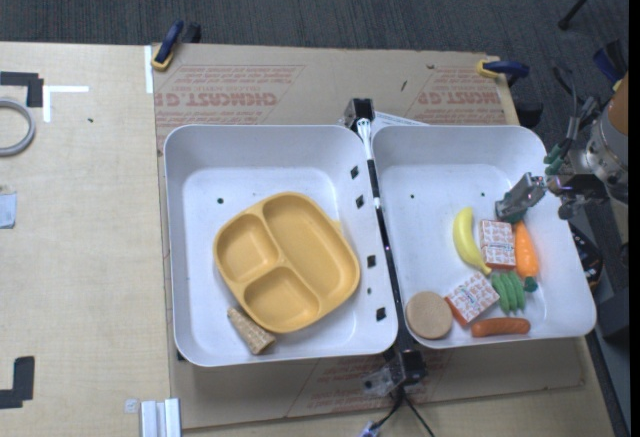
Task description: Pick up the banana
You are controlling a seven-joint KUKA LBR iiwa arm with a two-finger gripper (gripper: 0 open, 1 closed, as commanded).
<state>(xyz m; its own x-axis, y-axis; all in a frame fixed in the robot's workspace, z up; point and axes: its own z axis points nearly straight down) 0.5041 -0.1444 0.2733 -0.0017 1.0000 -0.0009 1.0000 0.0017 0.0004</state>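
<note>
Camera view: banana [464, 239] beside carton [497, 244]

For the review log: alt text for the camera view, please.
A grey arm's pincer hovers over the right bin, just right of a banana lying beside small cartons, a carrot and other toy foods. The left bin holds a yellow divided tray.

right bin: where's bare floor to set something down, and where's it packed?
Free: the right bin's upper and left floor, between the centre divider and the banana, down to the round cookie. Crowded: the lower right corner, where banana, two small cartons, carrot, green beans and sausage cluster, with the gripper just above them.
</note>
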